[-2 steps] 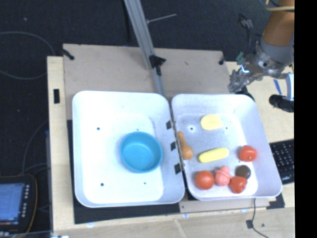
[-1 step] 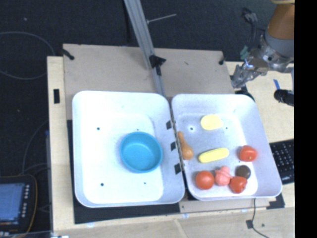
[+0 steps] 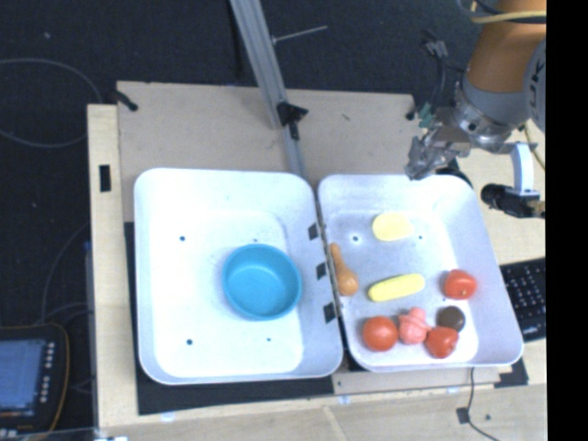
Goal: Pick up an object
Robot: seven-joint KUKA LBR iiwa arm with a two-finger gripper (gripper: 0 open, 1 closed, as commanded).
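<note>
While the claw (image 3: 421,165) hangs above the right bin's (image 3: 487,237) far rim, grip unreadable; yellow piece (image 3: 392,227) just below, apart.

A single robot arm (image 3: 501,53) enters from the upper right of the camera view. Its upper section is a broad orange band, with a grey wrist housing below it. The arm angles downward and to the left. At its lower end is a grey two-part gripper (image 3: 424,159), pointing down and slightly left, with dark cables running beside the wrist. The gripper is small and blurred, so the state of its tips cannot be made out. Nothing is visibly held in it.
</note>
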